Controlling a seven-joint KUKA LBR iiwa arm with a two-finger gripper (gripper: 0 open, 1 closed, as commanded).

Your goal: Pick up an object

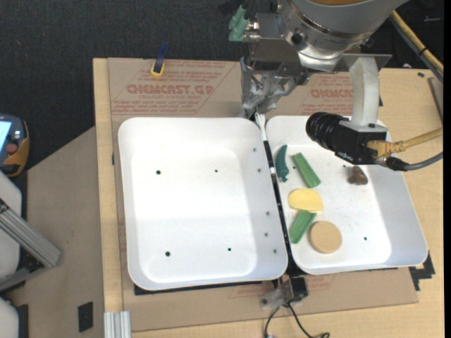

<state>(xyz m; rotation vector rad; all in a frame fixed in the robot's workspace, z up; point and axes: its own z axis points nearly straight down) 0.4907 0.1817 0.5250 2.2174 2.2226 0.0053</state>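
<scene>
- Objects lay in the right bin (402, 224): yellow piece (305, 201), tan disc (325, 236), green sticks (306, 169).
- Pincer (259, 108) hovered at the bin's eleven o'clock corner; its opening could not be told.

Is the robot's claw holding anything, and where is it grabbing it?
Nothing shows in the claw. It hangs above the far rims where the two bins meet.

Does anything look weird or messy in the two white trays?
Nothing looks spilled or broken. All the pieces sit bunched in the right bin: a teal strip, two green sticks, a yellow piece, a tan disc and a small brown lump. The gripper hangs above the bins' top edge.
</scene>
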